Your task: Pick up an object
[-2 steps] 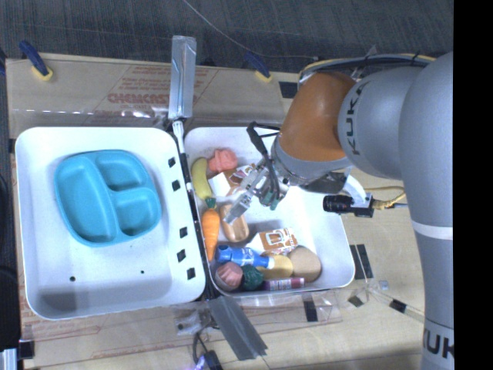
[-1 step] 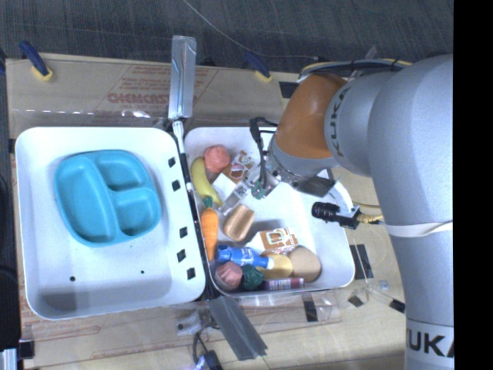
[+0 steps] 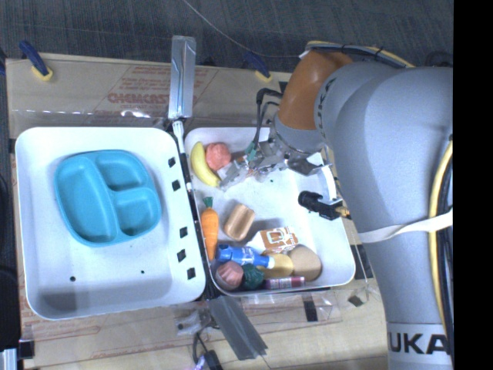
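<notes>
Two-finger gripper [image 3: 248,163] sits low beside the pink rounded toy [image 3: 218,155]; probably light, smooth plastic; grasp its middle; jaw state unclear.

Bare floor mid right bin [image 3: 281,199]; banana [image 3: 202,165], carrot [image 3: 209,233] along its left wall.

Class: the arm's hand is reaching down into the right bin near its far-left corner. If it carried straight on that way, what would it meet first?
Probably the pinkish round object beside the banana, just ahead of the hand. Depth is unclear from above, so it could reach the bin floor first.
</notes>
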### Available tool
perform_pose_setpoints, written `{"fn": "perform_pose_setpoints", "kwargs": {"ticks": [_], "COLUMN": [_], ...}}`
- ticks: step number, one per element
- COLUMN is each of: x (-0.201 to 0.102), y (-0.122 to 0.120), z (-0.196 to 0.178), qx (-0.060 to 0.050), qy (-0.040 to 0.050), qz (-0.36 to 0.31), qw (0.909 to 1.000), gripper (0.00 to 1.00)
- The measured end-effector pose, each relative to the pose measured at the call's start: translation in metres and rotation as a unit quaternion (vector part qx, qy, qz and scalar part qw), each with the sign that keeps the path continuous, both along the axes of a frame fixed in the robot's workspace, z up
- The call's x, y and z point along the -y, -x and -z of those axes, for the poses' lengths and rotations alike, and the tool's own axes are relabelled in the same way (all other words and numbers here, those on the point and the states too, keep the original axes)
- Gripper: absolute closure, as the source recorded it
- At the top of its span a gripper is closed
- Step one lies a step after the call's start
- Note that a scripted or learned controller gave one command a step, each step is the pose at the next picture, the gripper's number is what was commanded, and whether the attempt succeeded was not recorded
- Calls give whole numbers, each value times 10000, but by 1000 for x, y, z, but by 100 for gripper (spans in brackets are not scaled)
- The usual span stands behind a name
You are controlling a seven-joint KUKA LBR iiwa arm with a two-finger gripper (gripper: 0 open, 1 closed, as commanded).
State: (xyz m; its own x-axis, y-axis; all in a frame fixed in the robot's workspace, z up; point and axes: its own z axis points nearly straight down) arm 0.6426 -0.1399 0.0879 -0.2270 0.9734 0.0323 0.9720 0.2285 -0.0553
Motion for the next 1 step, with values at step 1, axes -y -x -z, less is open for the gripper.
{"fn": "perform_pose_setpoints", "kwargs": {"ticks": [1], "x": [47], "y": [-2], "z": [-48], "qx": [299], "qy": [123], "qz": [811], "qw": [9962], "gripper": [0]}}
